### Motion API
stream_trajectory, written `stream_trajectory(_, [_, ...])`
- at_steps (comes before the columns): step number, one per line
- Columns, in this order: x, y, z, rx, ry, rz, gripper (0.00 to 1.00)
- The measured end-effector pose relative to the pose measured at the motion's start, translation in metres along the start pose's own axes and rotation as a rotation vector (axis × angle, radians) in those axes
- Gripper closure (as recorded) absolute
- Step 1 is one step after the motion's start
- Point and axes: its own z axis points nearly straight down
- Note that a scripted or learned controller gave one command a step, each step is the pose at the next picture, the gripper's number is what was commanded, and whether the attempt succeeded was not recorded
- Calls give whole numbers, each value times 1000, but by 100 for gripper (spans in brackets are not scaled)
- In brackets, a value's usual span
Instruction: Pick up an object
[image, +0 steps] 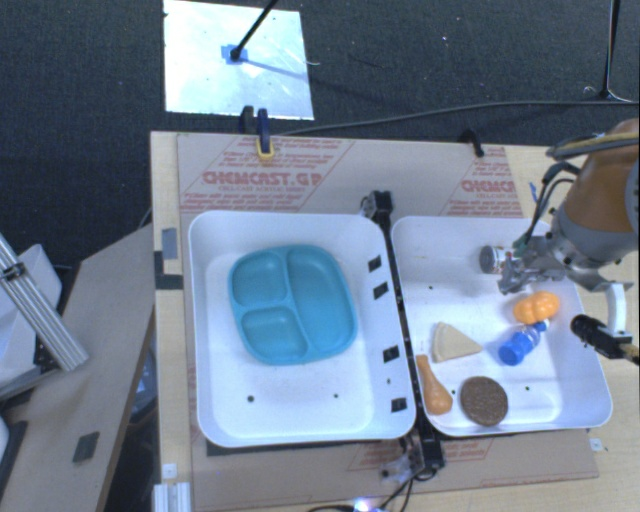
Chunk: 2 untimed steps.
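The right bin (450, 245) holds several small objects. A cream wedge (455, 342) lies near its middle. A brown round disc (484, 399) and an orange pear-shaped piece (433, 386) sit near the front edge. A blue bottle (520, 345) lies tilted beside a yellow-orange lump (537, 306). My gripper (512, 275) hangs over the right bin's back right part, just above and left of the yellow-orange lump. I see nothing held in it.
The left bin (215, 400) carries a blue divided plate (292, 303). A black divider strip (392, 310) runs between the bins. A black clamp part (600, 336) juts in at the right bin's right rim.
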Motion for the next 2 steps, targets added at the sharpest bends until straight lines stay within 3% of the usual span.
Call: stream_trajectory(2, [-11, 11, -121, -3, -1, -3, 100])
